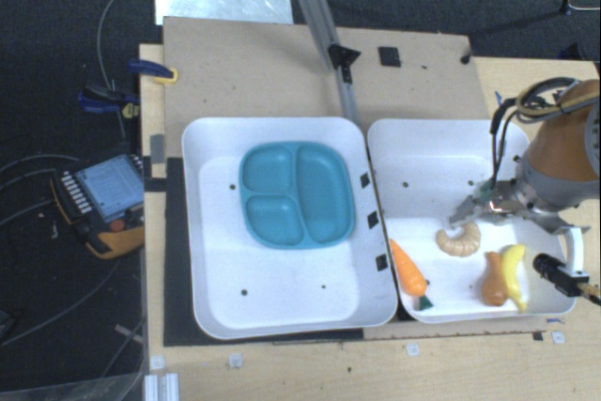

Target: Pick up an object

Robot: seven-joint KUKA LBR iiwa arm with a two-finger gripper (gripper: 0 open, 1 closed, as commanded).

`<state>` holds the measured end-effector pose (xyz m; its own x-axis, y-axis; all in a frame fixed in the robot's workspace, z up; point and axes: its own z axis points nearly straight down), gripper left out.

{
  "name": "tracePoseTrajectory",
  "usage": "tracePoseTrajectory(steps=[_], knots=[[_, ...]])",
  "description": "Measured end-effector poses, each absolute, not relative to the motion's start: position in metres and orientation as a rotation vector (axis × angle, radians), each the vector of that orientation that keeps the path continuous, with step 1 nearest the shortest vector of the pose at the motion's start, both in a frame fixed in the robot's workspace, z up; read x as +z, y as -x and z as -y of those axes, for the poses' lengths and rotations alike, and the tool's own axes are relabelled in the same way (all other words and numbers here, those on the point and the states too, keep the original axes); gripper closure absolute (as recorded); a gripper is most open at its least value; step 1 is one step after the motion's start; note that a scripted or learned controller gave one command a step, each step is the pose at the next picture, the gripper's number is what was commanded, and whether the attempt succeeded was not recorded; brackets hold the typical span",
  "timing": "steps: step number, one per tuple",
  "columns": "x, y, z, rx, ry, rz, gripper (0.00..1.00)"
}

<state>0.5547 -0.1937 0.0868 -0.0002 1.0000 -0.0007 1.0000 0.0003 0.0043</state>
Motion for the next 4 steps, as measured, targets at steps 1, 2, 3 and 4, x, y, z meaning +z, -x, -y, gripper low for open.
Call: tracePoseTrajectory(steps=[1,2,3,4], knots=[[0.099,-0.557,0.194,0.01,-2.213,-2.215,1.0],[0.143,-0.558,0.194,0.004,-2.213,-2.223,1.0],[0.202,-0.569,0.197,0.006,-2.21,-2.222,1.0],[0.226,-0.571,0.197,0.004,-2.212,-2.226,1.0]])
